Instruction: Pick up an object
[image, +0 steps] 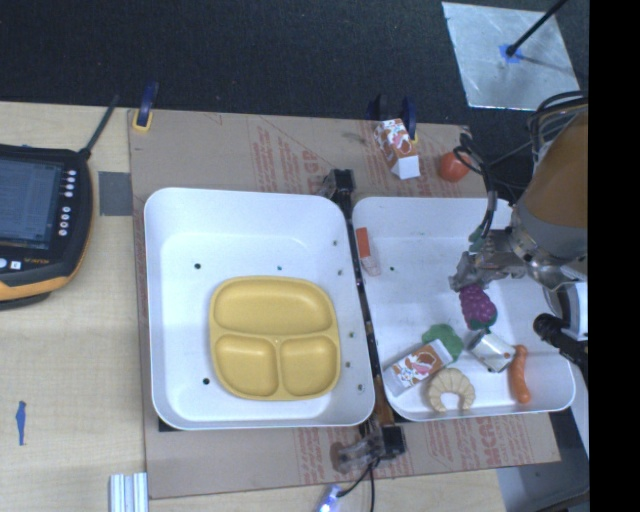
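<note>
Left bin (170, 300) — yellow tray (274, 337); right bin (420, 225) — grapes (477, 305).

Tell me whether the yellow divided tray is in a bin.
In. The yellow three-compartment plastic tray lies flat inside the left white bin.

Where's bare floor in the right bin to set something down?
Right bin: free floor in the upper middle, between the small tube at the left wall and the pincer. Crowded along the near edge: grapes, carton, croissant, can, sausage. Left bin: bare strip behind the yellow tray.
</note>
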